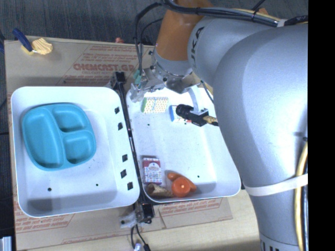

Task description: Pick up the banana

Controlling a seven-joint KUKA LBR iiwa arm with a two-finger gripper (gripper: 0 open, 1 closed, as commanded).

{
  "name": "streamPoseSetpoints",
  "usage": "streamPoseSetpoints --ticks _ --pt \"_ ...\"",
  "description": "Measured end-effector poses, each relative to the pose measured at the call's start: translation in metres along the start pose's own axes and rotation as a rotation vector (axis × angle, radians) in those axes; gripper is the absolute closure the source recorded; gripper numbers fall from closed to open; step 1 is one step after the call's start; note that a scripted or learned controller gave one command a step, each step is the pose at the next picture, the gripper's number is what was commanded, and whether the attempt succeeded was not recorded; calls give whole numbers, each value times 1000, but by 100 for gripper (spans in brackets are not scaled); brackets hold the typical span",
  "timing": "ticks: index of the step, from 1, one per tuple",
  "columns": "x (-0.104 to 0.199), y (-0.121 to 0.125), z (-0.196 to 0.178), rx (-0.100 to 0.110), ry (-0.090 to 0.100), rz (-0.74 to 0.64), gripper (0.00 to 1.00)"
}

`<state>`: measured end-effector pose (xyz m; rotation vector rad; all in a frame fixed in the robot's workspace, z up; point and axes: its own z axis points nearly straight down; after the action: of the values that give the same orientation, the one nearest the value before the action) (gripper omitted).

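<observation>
Blue plastic, a divided tray [57,135], fills much of the left bin [104,190], well to the left of the gripper [138,88] and nearer the camera than it; it looks parked there as clutter and plays no part in the job. Further left and beyond the gripper, off the bins on the cardboard, lies a small yellowish thing [43,47], too small to name. The gripper itself hangs over the far left corner of the right bin [183,150], close to the edge where the two bins meet, and its pose hides whether it is wide or narrow, so I cannot tell. Just to its right and a little toward the camera lies a pale patterned packet [155,105], flat on the bin floor and apart from it. Well toward the camera from the gripper, against the near wall, sit a red box [152,170], a tan-brown piece [158,191] and an orange ball [181,186], huddled together, probably because the sloped wall gathers loose things there. The tan-brown piece is my best guess for the banana, though it is too small to be sure; nothing is seen in the gripper, so the pick seems not yet begun, and the grey arm [251,88] at far right would need to sweep toward the camera
</observation>
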<state>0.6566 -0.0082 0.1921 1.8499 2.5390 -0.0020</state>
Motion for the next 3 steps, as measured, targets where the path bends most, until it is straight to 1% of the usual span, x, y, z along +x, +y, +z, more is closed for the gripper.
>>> streamPoseSetpoints --ticks 1,2,3 --pt "106 9 1 4 3 44 100" --pt "62 20 -14 0 0 -88 100" --pt "31 10 -6 1 1 377 100"
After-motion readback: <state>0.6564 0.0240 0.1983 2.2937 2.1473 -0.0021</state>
